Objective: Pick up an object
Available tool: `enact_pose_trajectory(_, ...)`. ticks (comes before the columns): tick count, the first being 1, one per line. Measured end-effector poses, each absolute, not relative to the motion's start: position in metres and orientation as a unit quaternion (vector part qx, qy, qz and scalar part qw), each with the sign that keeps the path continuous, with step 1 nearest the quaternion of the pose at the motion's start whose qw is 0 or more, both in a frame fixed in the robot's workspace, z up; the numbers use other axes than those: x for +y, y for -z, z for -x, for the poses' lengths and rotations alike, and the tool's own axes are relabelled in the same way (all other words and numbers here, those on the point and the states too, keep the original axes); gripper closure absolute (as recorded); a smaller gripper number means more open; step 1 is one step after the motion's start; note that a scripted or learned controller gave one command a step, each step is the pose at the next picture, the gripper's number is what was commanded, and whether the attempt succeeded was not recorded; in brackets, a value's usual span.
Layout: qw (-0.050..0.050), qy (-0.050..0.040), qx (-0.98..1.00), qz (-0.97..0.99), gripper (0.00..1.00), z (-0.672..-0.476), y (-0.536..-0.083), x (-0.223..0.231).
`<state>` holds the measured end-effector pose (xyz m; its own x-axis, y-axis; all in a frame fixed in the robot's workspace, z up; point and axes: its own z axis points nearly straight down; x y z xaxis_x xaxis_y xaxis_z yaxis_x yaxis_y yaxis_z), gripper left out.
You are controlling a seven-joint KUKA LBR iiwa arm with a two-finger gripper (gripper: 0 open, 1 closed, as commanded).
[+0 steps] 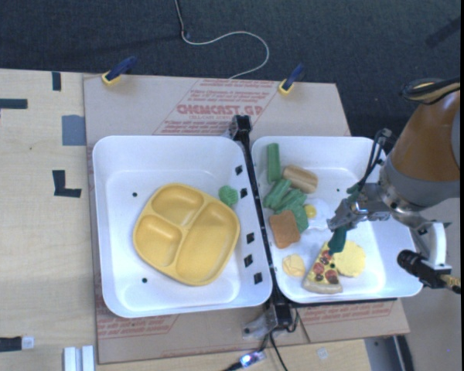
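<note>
Camera view: the claw, its opening impossible to tell, hangs over the crowded right bin, where the pizza slice could get nudged.

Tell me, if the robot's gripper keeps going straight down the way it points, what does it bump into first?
Probably the pizza slice. The gripper points down into the right bin, just above the slice and beside a yellow toy. Height is hard to judge from one view.
</note>
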<state>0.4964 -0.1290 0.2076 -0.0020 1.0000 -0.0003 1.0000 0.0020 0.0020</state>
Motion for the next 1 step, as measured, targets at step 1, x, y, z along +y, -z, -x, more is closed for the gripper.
enact_pose_trajectory(1,0.0,-0.0001,0.708,-0.707,1.0,-0.4968,-0.225,-0.1283)
